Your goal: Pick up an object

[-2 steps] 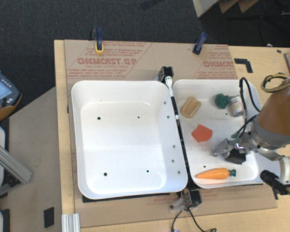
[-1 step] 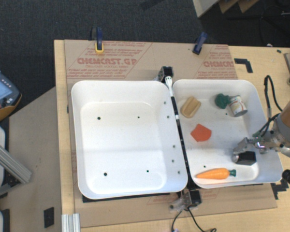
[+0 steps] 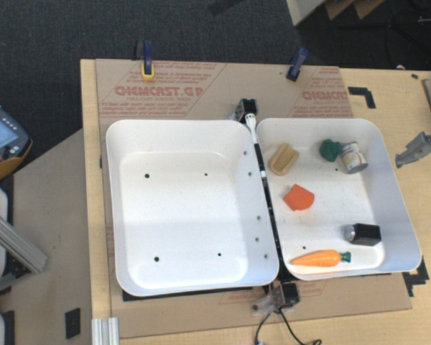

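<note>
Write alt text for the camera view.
Two shallow white bins sit side by side on a bench; the right bin holds a carrot, an orange block, a tan piece, a green object, a small can and a black object.

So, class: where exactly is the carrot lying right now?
The carrot lies along the near edge of the right bin, below the orange block and beside the black object.

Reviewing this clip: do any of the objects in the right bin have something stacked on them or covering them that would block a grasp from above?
Nothing visible does. The carrot, orange block and tan piece each lie uncovered in the right bin.
</note>
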Controlling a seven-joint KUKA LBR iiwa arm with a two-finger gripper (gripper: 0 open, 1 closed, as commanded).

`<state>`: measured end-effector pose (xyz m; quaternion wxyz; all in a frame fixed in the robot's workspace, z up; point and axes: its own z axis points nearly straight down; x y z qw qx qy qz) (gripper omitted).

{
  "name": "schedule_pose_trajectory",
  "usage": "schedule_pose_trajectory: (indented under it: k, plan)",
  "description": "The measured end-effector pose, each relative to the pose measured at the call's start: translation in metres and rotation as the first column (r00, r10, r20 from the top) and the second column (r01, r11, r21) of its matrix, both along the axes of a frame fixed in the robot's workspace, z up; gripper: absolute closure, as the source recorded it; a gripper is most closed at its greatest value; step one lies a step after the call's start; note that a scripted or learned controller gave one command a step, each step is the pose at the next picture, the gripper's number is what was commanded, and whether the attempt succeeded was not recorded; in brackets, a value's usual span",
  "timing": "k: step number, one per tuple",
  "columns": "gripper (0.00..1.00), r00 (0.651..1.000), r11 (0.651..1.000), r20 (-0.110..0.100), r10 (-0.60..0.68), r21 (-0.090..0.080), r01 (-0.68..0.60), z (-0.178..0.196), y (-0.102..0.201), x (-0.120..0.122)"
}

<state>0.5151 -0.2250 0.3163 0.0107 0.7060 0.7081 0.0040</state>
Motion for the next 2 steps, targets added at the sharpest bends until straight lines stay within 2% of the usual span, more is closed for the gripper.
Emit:
schedule_pose_trajectory:
  k: [1, 2]
  plan:
    - [1.0, 1.0, 1.0, -0.015, -0.002, 0.005, 0.002, 0.0, 0.001, -0.002]
    - [1.0, 1.0, 1.0, -0.015, 0.004, 0.009, -0.004, 0.01, 0.053, 0.022]
